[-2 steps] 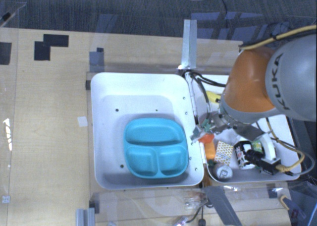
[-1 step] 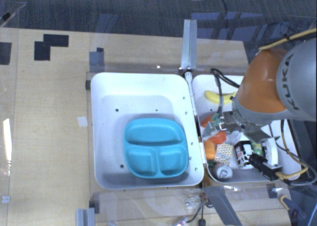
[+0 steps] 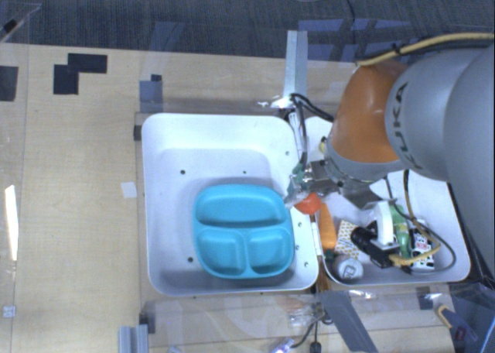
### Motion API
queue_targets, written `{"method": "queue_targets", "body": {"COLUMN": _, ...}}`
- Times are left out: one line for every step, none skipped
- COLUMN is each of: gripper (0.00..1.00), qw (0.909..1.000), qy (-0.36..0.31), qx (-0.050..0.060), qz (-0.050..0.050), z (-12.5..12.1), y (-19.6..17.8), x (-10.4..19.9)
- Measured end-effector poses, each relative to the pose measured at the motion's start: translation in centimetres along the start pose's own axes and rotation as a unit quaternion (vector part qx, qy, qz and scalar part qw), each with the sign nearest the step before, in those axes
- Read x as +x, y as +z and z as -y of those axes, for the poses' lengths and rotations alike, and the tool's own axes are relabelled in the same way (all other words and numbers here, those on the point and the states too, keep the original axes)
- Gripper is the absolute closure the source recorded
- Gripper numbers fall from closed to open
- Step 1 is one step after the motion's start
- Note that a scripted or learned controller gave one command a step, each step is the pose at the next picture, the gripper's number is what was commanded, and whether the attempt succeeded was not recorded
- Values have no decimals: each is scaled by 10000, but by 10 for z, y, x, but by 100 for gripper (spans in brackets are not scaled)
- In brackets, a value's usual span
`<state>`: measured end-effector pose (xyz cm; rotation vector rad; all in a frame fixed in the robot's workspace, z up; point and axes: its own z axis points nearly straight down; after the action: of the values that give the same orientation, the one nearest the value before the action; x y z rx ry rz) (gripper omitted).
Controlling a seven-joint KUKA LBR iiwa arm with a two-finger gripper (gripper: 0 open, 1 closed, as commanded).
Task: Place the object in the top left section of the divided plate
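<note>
- Small red-orange object [image 3: 310,205]: sits directly under the gripper [image 3: 303,183], touching or nearly touching its tip, over the seam where the two bins meet. It is not on the plate.
- Gripper: pointed down at the inner edge of the bins. Whether it is grasping the red-orange object or released cannot be told from this angle.
- Blue divided plate [image 3: 232,212]: just to the gripper's left in the view and a little nearer the camera. It lies flat in the left bin [image 3: 174,189], with one long compartment on the far side and two smaller ones on the near side.
- Right bin [image 3: 458,265]: below and to the right of the gripper, partly covered by the arm [image 3: 445,111]. It holds an orange carrot-shaped piece [image 3: 328,229] lying lengthwise near the red-orange object, and a small round grey-white thing [image 3: 349,269] in the near corner.
- Orange band [image 3: 370,123]: on the arm just right of the gripper.
- Pale wooden desk [image 3: 69,227]: carries both bins and stretches well left of the gripper.
</note>
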<state>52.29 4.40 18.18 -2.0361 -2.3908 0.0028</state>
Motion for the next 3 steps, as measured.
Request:
{"method": "queue_targets", "body": {"gripper": 100, "qw": 9827, "qy": -1851, "qx": -18, "qz": 3, "z": 7, "y": -120, "x": 68}}
{"method": "queue_targets", "body": {"gripper": 0, "qw": 9827, "qy": -1852, "qx": -23, "qz": 6, "z": 7, "y": -120, "x": 68}}
{"method": "queue_targets", "body": {"gripper": 100, "qw": 9823, "qy": -1874, "qx": -24, "qz": 13, "z": 5, "y": -129, "x": 68}}
